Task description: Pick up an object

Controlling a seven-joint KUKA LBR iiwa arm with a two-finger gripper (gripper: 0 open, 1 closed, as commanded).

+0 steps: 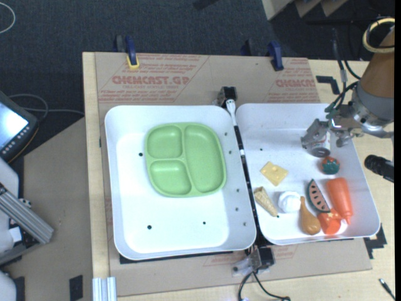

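gripper (318, 140) hangs over the upper part of the right bin (276, 121), at the end of the grey arm (376, 86) that comes in from the right. whether it is parted or closed i cannot tell; it reads as a blurred grey lump from this angle, and nothing shows clamped in it.

just below and to its right lies a small red and green piece (330, 165), close to the gripper but apart from it. further down the right side sits a carrot (341, 196), with a watermelon slice (317, 195) just beside it on the left. a drumstick (307, 219) lies below the slice, near the bin's front rim, and a red piece (331, 223) sits next to it under the carrot. toward the middle of the bin are a cheese wedge (274, 172), a white round piece (289, 201) and a tan stick (265, 201) by the bin's left wall.

left bin (125, 187) holds a green divided plate (186, 159), lying flat in its upper half. both bins rest on a bench (94, 137).
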